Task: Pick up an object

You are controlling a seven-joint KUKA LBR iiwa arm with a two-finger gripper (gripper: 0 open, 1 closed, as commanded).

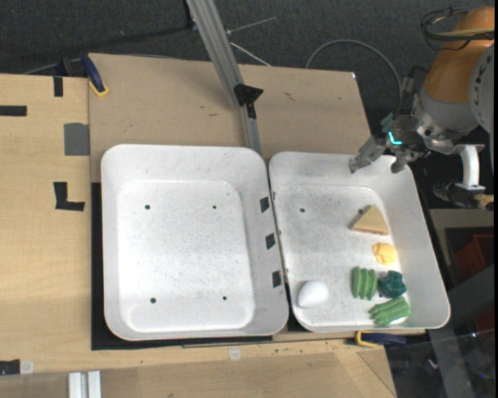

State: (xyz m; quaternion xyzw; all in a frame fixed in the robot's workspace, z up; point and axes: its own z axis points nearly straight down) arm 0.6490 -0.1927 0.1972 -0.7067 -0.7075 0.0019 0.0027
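Observation:
My gripper [375, 162] hangs over the far right rim of the right bin [332, 168], fingers spread open with nothing between them. Below it in that bin lie a tan wedge [371, 220], a small yellow piece [384, 253], a green ribbed object [363, 283], a dark teal lump [392, 284], another green piece [390, 311] and a white ball [313, 293]. All these objects rest on the bin floor, well apart from the gripper.
The left bin [183, 239] sits beside the right one, joined by black clips [270, 240]. A grey metal pole [220, 44] slants down to the bins' far edge. Wooden bench top surrounds the bins.

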